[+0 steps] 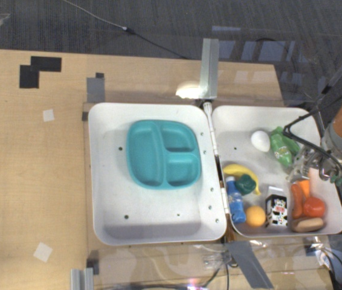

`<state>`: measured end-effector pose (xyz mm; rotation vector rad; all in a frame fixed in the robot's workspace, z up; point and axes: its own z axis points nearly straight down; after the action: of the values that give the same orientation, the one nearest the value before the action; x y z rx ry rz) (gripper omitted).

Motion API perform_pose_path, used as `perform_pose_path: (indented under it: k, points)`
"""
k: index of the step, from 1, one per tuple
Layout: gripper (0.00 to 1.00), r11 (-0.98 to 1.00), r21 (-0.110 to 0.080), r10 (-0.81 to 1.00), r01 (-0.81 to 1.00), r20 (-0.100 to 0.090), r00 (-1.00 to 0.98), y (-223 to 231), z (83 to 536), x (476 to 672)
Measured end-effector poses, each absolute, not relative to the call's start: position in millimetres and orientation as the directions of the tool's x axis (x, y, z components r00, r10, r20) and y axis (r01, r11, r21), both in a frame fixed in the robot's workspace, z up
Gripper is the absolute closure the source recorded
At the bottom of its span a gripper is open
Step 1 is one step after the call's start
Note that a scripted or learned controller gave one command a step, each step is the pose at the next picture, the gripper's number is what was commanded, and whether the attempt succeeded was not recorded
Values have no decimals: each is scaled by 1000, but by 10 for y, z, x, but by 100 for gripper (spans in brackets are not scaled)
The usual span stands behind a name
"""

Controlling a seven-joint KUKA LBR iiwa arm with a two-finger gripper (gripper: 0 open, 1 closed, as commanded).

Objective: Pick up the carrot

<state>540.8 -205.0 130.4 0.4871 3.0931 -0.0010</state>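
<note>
The carrot (298, 196) is an orange stick lying near the right side of the right bin (237, 125), beside a red tomato (314, 207). My gripper (309, 167) hangs just above the carrot's far end, with the arm reaching in from the right. Whether the gripper touches the carrot cannot be made out.
Around the carrot lie a sausage (307, 224), a cow-patterned carton (276, 211), an orange (255, 216), a blue bottle (235, 205), a banana (241, 172), a white egg (260, 140) and a green pouch (283, 147). A teal divided plate (162, 153) sits in the left bin (107, 210).
</note>
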Motion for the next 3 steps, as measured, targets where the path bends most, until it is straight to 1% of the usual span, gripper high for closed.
perform_pose_path:
  k: [1, 2, 3]
  points:
    - [100, 981, -4, 193, 193, -26, -981, -2061, 3407, 5400]
    - [100, 979, 2, 204, 204, 2, -979, -1666, 2230, 4870]
    - [100, 988, 1, 154, 154, 1, -988, -2020, 1058, 4861]
